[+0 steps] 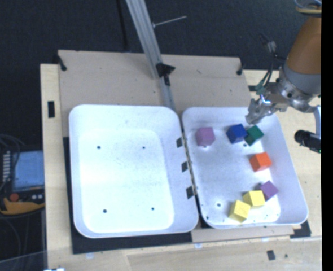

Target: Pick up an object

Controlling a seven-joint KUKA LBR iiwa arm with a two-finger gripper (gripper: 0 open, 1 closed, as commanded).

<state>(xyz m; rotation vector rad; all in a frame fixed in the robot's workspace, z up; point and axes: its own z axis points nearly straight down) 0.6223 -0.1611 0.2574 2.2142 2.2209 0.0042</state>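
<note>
The gripper (255,115) hangs just above the blue block (236,133) and green block (254,135) in the right bin (211,117); jaw state cannot be determined. No legible writing.

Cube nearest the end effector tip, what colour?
Green cube, beside the blue cube; camera view shows it.

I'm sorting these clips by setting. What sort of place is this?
Most likely a robotics lab test bench, not a home or shop. Two shallow white bins sit side by side, small coloured blocks such as the orange cube lie in the right one, and the arm's end effector hangs over them.
</note>
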